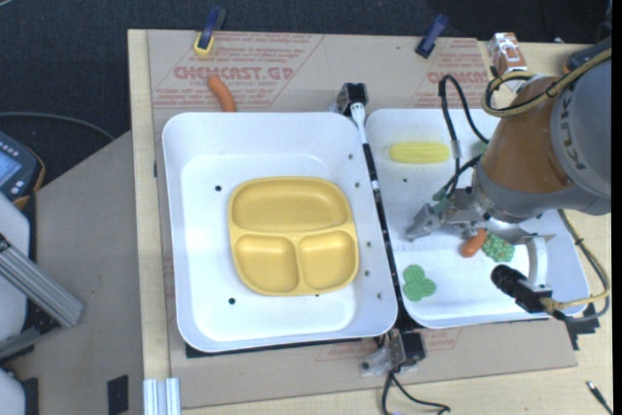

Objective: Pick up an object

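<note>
My gripper hangs low over the middle left of the right bin, pointing toward the divider between the bins. In that bin a yellow corn cob lies at the back, above the gripper in the view. A small green leafy piece sits near the front left, just below the gripper. A small orange piece and a green piece lie right of the gripper, under the wrist. Nothing shows held in the gripper.
The left bin holds a yellow divided plate. An orange sausage lies on the cardboard behind that bin. Blue clamps grip the board's far edge. The arm's bulk covers the right bin's right side.
</note>
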### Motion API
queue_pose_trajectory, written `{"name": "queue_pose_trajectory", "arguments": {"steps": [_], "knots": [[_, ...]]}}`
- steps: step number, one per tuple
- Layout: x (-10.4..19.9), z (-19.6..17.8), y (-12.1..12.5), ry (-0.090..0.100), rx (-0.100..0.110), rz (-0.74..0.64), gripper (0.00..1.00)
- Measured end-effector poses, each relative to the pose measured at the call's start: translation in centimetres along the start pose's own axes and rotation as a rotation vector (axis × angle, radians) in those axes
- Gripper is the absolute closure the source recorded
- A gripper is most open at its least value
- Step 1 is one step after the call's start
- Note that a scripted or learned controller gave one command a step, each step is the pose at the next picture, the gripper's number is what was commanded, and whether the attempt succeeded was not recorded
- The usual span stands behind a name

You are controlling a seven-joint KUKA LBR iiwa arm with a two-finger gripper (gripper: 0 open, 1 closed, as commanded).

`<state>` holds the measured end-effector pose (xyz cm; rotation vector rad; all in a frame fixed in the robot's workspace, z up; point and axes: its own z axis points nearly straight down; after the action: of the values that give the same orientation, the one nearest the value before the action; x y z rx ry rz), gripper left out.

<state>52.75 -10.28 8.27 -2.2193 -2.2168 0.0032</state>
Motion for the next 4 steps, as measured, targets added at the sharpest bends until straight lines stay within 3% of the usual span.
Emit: {"name": "queue_pose_trajectory", "arguments": {"steps": [1, 4], "knots": [[0.0, -1.2, 0.1, -0.002, -0.006, 0.001, 1.00], [0.5, -14.4, -0.1, -0.004, -0.010, -0.002, 1.00]]}}
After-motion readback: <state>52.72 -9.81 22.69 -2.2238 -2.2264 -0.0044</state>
